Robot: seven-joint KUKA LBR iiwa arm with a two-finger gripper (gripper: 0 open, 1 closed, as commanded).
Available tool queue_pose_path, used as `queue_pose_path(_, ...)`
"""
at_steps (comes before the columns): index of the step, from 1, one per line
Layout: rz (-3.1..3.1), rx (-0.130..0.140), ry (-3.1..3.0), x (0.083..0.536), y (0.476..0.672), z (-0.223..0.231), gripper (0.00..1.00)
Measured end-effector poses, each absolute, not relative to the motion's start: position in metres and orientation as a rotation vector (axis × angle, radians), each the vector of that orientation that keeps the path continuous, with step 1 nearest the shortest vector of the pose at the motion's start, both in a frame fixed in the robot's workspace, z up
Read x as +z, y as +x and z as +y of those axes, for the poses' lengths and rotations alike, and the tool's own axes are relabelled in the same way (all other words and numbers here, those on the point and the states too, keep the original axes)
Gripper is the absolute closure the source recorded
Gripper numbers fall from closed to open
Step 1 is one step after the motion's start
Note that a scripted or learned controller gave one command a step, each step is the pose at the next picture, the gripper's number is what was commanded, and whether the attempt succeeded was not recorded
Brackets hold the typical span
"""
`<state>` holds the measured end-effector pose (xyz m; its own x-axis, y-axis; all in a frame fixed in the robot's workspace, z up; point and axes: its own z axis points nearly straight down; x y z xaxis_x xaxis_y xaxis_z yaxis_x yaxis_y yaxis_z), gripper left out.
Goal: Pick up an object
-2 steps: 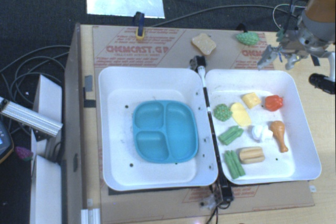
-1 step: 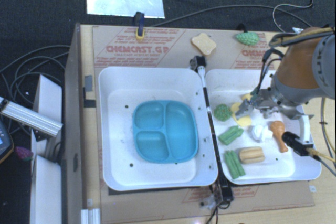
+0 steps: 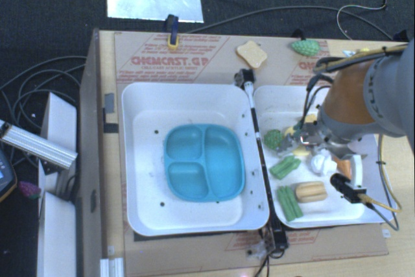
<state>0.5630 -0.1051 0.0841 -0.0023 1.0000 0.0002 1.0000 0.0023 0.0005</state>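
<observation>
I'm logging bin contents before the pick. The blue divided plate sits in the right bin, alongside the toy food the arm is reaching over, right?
Not quite. The camera view shows the blue divided plate in the left bin, by itself. The toy food, such as the hot dog bun and green pieces, lies in the right bin, where the gripper is.

Mostly plastic down there, with cardboard underneath

You've got two smooth white plastic bins on a matt brown printed cardboard sheet; the blue divided tray looks like semi-glossy plastic, the toy bread roll and green bits probably matt plastic or foam, and the arm's orange band is satiny.
</observation>
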Motion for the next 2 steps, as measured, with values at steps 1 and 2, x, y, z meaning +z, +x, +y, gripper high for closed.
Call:
queue_pose_path(1,2.223,0.003,2.215,0.085,0.649,-0.150,0.00)
queue_pose_path(2,2.221,0.014,2.202,0.101,0.653,-0.149,1.00)
